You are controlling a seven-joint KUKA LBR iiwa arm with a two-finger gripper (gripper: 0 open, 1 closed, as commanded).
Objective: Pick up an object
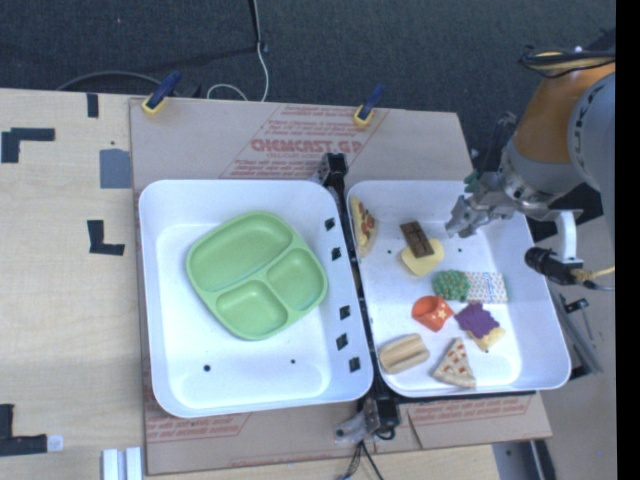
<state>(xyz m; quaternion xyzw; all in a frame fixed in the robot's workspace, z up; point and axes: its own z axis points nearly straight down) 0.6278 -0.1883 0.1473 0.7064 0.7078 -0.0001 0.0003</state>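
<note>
Hovering gripper (462, 220) over right bin (545, 368), upper edge, nothing between fingers; can't tell if apart or together. Nearest candidate: brown bar on yellow piece (420, 249), just left of it. I'd target that. Green tray (257, 274) in left bin, irrelevant.

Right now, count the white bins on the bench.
2, side by side: the left bin holds a green divided plate; the right bin holds the toy food, claw above it.

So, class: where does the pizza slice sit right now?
In the camera view, the pizza slice lies in the right bin, near its front edge, beside the hot dog bun.
</note>
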